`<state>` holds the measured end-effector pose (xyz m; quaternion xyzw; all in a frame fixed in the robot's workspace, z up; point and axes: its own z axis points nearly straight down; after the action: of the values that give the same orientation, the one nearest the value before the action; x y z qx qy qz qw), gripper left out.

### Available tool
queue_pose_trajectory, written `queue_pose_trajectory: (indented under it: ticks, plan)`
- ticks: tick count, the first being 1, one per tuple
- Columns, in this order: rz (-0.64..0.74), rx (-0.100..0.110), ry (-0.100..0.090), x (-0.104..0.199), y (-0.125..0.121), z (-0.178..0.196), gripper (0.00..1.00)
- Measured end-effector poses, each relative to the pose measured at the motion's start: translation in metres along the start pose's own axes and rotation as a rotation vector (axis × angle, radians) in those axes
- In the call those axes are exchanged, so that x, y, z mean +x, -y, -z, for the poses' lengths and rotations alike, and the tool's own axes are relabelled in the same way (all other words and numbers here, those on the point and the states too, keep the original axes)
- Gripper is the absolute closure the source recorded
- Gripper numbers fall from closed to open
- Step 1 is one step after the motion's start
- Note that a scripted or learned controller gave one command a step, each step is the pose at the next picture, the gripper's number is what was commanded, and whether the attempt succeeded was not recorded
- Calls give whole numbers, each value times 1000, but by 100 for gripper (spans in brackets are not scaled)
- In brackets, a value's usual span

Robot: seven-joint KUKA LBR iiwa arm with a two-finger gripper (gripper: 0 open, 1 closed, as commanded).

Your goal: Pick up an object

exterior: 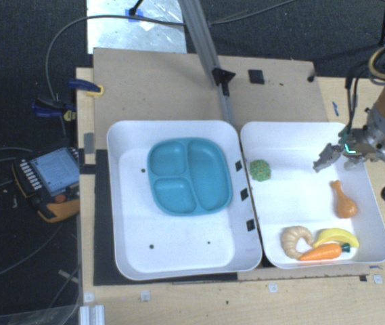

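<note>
Here is the surface [178, 87], a flat tan board with a matte, fibrous look, sitting on dark speckled carpet strewn with black cables. Two shallow white bins of smooth glossy plastic lie side by side on it. In the left bin [131, 249] a teal plate [189, 176] with rounded corners and three moulded compartments sits toward the far edge, shiny and clean. Over in the right bin [293, 137], a small knobbly green broccoli piece [260, 170] rests by the left wall, near the divide. Along the near edge, toward the near right corner, there is a tight cluster: a pale, curled croissant [295, 240], a yellow banana [337, 236] arched just behind an orange carrot [322, 252], all looking like smooth toy plastic. An orange-brown drumstick [343, 200], bulb-ended, lies apart from them by the right wall. The gripper [328, 157] reaches in over the far right part of that bin, grey metal with a teal glint; whether the jaws are released or clenched I cannot tell. No readable writing anywhere. Beyond the left edge of the surface lies a handheld controller [49, 181] with a bluish screen.
</note>
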<state>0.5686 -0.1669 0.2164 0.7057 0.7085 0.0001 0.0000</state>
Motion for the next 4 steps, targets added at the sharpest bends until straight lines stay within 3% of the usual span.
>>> queue_pose_trajectory:
  ticks: [1,3,4]
  plan:
    - [0,-1,0,0,0,1,0]
    - [-3,3,0,-1,0,-123,0]
    - [-3,-4,1,-1,-2,-129,0]
